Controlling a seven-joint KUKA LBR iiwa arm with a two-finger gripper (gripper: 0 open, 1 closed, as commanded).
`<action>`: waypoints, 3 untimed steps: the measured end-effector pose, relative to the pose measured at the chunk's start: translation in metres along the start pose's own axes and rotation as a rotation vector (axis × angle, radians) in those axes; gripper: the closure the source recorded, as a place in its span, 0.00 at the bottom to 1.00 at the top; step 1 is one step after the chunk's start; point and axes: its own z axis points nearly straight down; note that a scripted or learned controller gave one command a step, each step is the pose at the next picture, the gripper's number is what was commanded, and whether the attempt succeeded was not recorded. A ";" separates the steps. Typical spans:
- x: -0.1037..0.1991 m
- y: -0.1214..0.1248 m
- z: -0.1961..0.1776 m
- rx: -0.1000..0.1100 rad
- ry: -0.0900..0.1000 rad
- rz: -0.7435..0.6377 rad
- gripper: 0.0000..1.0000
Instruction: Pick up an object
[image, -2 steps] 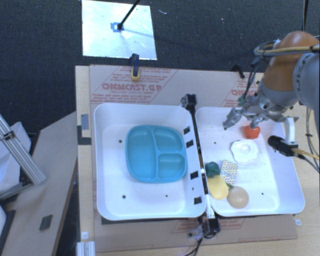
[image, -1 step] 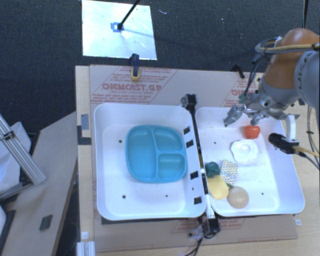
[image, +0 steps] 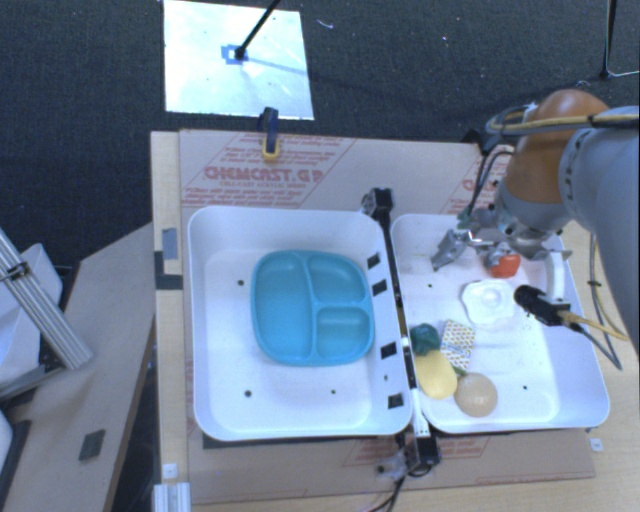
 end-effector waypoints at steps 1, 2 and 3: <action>0.001 0.000 0.041 -0.002 0.000 0.001 0.00; 0.000 0.002 0.028 -0.008 -0.001 -0.001 1.00; 0.003 0.000 -0.037 -0.011 -0.001 -0.001 1.00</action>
